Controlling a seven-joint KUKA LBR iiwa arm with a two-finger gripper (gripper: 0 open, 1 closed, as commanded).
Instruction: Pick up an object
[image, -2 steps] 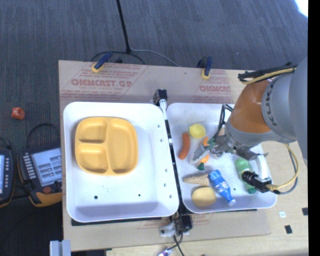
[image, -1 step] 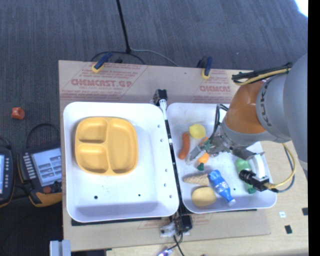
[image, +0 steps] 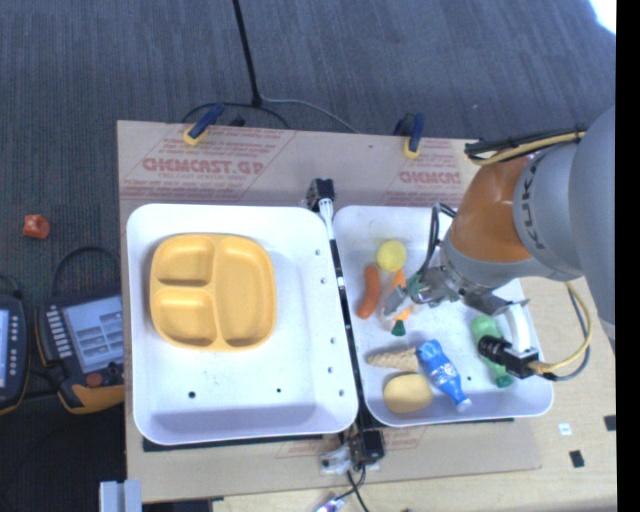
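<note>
Grey carpet around a cardboard-topped bench (image: 200, 170) with two white bins. Left bin (image: 170, 400) holds a yellow divided plate (image: 213, 290). Right bin (image: 530, 395) has the toys: carrot (image: 371, 290), yellow ball (image: 391, 253), blue bottle (image: 441, 372), potato-like lump (image: 407, 392), cone-like piece (image: 390, 356), green item (image: 487, 327). Gripper (image: 400, 300) is low in the right bin, just beside the carrot, fingers narrowly apart, nothing visibly between them. Judgement: at the approach/grasp stage; no object lifted yet, so closing and lifting remain.
</note>
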